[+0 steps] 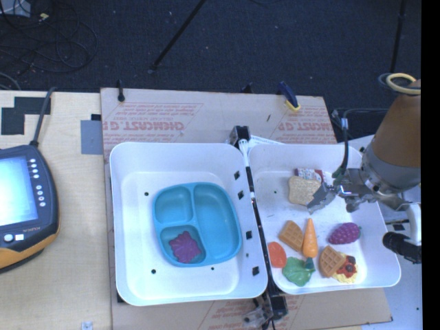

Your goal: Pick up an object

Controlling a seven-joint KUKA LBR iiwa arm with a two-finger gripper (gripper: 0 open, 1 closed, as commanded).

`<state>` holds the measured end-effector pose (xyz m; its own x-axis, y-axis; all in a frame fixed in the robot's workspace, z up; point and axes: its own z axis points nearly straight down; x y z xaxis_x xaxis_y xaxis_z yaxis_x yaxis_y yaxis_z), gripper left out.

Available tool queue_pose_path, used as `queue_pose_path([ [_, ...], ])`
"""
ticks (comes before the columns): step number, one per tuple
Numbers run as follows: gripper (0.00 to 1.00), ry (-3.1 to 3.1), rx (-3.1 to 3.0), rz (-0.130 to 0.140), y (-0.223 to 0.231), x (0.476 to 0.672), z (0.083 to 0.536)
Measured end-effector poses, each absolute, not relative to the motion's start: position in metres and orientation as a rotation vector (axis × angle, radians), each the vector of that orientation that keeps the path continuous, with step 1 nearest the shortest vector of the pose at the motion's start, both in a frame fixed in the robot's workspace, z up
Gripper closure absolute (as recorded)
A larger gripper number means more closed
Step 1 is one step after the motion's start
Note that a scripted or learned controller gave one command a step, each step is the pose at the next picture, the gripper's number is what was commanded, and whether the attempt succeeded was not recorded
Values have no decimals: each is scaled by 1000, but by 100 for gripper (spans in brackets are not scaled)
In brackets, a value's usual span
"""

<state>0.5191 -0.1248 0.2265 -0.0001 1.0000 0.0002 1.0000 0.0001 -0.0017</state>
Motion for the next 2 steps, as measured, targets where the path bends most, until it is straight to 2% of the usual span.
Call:
queue_pose_path([
  [1,0,-2222,-2219,-1,-93,525,84],
  [2,100,-2210,-2226,4,-96,524,98],
])
